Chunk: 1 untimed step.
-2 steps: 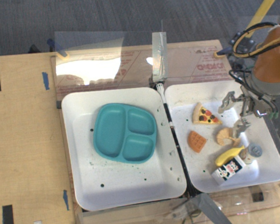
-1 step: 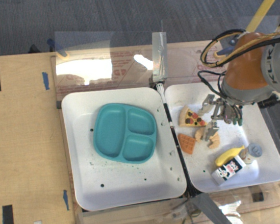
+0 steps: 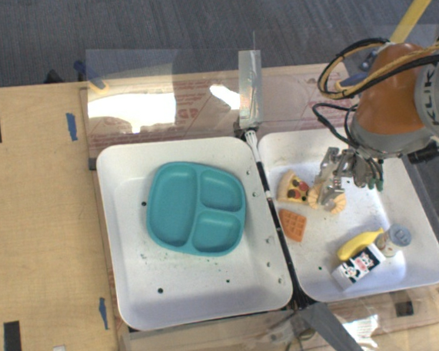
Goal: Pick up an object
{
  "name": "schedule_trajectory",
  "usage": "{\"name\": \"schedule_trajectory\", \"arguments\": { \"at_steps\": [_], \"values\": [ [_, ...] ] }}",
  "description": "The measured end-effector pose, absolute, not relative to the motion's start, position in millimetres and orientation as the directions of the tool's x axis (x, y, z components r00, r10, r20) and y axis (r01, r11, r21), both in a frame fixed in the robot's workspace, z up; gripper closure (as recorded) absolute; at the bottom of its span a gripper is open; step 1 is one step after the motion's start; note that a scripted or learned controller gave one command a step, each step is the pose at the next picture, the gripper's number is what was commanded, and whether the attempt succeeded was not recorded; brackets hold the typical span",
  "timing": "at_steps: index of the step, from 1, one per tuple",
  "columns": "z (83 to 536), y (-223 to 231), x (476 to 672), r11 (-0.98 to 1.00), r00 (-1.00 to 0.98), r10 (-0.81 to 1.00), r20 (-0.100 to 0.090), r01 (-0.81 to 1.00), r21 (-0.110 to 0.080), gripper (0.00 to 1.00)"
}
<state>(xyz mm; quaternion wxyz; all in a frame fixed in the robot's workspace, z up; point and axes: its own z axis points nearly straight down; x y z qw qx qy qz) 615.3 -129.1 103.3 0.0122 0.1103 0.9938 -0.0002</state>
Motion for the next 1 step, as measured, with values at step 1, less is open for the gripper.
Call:
{"name": "schedule_trajectory", "arguments": {
  "at_steps": [1],
  "values": [
    [189.1,-86.5,592.4,0.806,-0.806,0.592,-0.010,0.592,0.007,1.00]
  ]
}}
